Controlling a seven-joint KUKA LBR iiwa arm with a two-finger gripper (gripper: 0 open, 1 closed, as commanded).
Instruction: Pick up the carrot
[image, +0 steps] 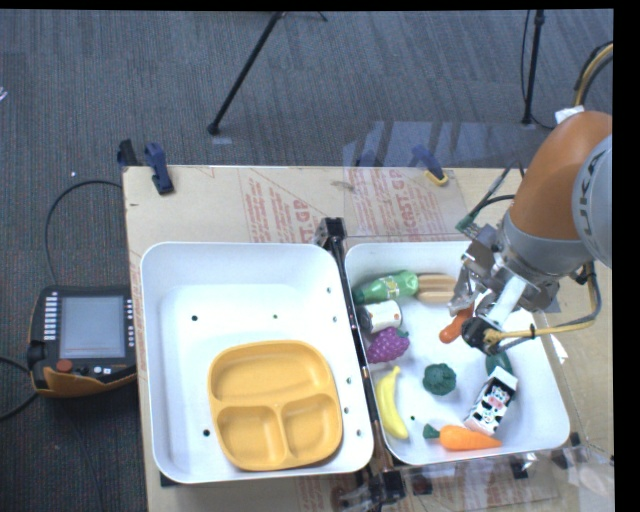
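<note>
A carrot (470, 438), orange with a green top, lies flat near the front edge of the right bin (555, 415). My gripper (466, 312) hangs over the middle right of that bin, well behind the carrot. A small orange-red piece (453, 329) pokes out right at the gripper's tip, on its left side. Whether that piece is gripped or merely lies under the tip cannot be told.
The right bin also holds a green bottle (385, 288), a bread roll (436, 288), a small can (381, 316), purple grapes (388, 346), a banana (390, 402), a dark green lump (439, 378) and a milk carton (490, 400). A yellow divided plate (275, 402) lies in the left bin (170, 300).
</note>
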